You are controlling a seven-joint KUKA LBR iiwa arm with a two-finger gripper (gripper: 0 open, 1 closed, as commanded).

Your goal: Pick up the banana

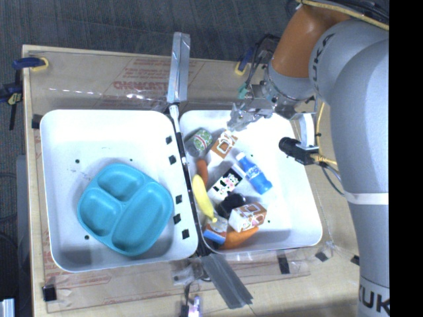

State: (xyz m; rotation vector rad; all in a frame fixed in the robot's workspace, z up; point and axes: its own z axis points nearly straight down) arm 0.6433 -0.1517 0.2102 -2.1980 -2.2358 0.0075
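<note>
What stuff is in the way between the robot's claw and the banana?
In the camera view, a small brown-and-white carton and a black-and-white toy lie between the gripper and the banana.

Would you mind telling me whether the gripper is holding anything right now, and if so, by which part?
Nothing is held. The gripper hangs over the right bin's far edge, nothing between its fingers; the banana lies by the divider.

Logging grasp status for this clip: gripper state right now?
Gripper: cannot be told; it hovers over the right bin's far edge, apart from the banana.
</note>
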